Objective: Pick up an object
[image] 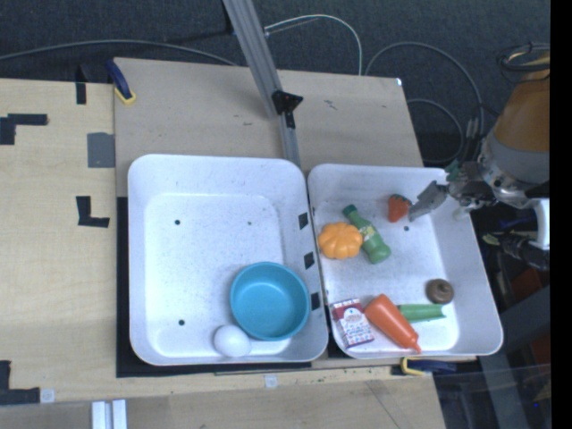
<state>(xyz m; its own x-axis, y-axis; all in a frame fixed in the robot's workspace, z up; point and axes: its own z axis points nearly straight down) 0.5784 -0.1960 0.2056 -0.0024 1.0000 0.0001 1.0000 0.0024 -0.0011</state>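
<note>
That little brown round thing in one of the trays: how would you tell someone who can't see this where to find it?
Start with the right-hand white bin, the one on the robot arm's side. Look along its right wall, towards the near end, just above the toy carrot with its green top. The brown disc lies there alone, the only dark, round, flat piece among bright orange, red and green toys.

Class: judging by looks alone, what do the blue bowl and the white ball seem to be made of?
Blue bowl: probably plastic, with a smooth, uniform colour and a soft sheen.
White ball: smooth and matte; could be plastic or foam, the view leaves it open.
</note>
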